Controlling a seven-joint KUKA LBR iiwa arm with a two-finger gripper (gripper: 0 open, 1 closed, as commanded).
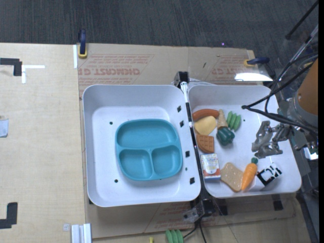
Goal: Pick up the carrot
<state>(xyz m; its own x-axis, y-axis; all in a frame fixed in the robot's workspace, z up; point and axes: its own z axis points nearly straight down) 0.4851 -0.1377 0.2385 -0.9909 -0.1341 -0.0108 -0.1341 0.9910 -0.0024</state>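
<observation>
Carrot (248,175) lies lower right of frame, in right bin (283,184), tilted, touching bread slice (232,176) on its left; black-white block (269,175) just to its right. Gripper (267,140) hovers above carrot in frame, at right side of bin; fingers' state: cannot tell. Left bin (96,135) holds teal divided tray (149,149). Sausage (205,114), green pepper (226,135), waffle (205,143) higher up in right bin

One camera looks down from above at a slant, far enough back to take in both white bins (91,151), the surrounding bench (40,135) and dark floor (152,11) beyond.
</observation>
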